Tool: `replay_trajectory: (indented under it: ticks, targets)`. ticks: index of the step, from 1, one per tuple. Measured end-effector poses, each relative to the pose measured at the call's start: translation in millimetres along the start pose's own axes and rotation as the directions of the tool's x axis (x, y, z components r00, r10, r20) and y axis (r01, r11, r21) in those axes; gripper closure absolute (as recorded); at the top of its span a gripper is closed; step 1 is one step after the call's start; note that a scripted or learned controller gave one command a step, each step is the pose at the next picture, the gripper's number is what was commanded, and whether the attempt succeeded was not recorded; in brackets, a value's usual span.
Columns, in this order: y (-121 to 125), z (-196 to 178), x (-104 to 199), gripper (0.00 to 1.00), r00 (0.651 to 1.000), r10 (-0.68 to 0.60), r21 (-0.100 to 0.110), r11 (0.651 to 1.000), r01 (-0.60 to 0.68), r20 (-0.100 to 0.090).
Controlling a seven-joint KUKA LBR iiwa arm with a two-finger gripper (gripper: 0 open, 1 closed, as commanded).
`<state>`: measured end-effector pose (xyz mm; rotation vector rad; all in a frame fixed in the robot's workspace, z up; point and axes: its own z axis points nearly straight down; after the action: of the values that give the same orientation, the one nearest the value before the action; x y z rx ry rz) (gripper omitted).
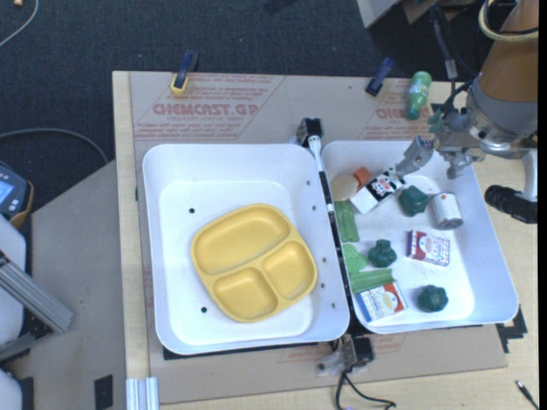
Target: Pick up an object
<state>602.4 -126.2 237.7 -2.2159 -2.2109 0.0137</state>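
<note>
In the right bin [479,220], upper half, you have the gripper [436,156] hanging low over the clutter, its two fingers spread apart and nothing between them; one finger [416,155] reaches toward the small black-and-white box [379,190], the other sits nearer the bin's far right wall. Nearest candidates: that box, the dark green lump [414,200] just beside it, and the small silver can [445,210] lying on its side. The can looks rigid, light and smooth, so judge it prone to roll or slip out of a pinch; take it across the short cylinder body, fingers square to its axis. The green lump looks soft or irregular, probably forgiving, grip it across the widest part. The box looks stiff and light; close on its two long flat faces. Further down the bin lie a red-and-white carton [427,248], two more green pieces [381,252] [432,297], and a red-blue packet [380,301] near the front edge. The left bin [171,186] holds a yellow divided tray [253,261]
</note>
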Motion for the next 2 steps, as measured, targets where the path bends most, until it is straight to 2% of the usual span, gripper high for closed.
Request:
replay_trajectory:
  ticks: [1, 2]
  targets:
    - [2.3, -7.9, 0.1, 0.00, 1.000, -0.002, -0.014, 1.000, 0.002, 0.002]
    - [5.6, 36.0, -4.2, 0.00, 1.000, -0.002, -0.009, 1.000, 0.002, 0.001]
